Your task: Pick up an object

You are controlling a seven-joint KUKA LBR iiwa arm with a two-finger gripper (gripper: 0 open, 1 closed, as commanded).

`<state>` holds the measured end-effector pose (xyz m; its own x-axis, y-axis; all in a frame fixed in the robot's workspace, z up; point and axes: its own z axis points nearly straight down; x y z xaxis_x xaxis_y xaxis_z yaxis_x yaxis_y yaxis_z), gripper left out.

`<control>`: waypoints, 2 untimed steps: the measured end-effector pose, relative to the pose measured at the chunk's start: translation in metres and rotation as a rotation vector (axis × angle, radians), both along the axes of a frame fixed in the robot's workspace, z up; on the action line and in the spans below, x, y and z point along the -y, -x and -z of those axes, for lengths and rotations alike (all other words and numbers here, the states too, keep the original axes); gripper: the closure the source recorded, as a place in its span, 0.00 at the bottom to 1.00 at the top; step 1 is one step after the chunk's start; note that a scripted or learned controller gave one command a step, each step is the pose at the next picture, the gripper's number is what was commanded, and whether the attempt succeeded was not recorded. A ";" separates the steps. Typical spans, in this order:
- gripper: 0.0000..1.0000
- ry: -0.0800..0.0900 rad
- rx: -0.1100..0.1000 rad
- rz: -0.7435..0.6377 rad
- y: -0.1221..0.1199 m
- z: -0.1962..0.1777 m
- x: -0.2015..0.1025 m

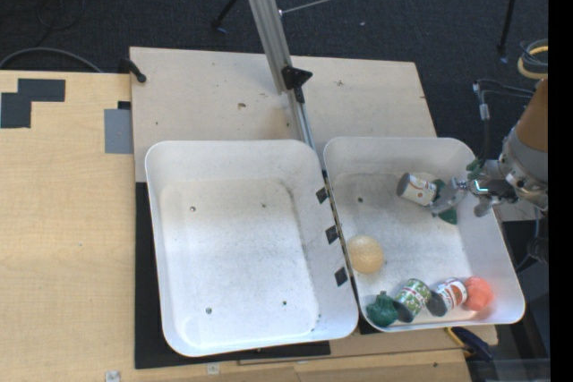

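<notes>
Two white bins sit side by side on the bench, and the right bin (358,165) serves as the landmark here. The left bin (179,174) lies just beside it, their rims meeting along a row of small black clips. Behind the right bin's far left corner a grey metal rail (264,13) slants up and away.

One arm (537,134) reaches in over the right bin's right rim, its orange band showing at the edge of the view. Its gripper (461,192) hangs low just inside that rim, right against a small white carton (416,188) and a dark green piece (445,211) below it. At this size it cannot be told how far apart the jaws stand, nor whether anything is caught between them. Its place suggests that the carton is the thing being tried for.

Six loose things lie in the right bin. Besides the carton and the green piece near the right rim, one tan ball (365,254) rests close to the left wall, about midway along it. Along the near wall four things crowd together, likely because the floor slopes them into that corner: one dark green lump (383,310), one green-labelled can (413,295), one red-labelled can (447,295) and one orange ball (480,293) nearest the right corner.

That makes seven, counting the green piece apart from the carton.
</notes>
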<state>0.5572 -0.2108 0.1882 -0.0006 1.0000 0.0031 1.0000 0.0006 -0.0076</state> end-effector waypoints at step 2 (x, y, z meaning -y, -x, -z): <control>0.00 0.000 0.001 -0.002 -0.001 0.044 -0.008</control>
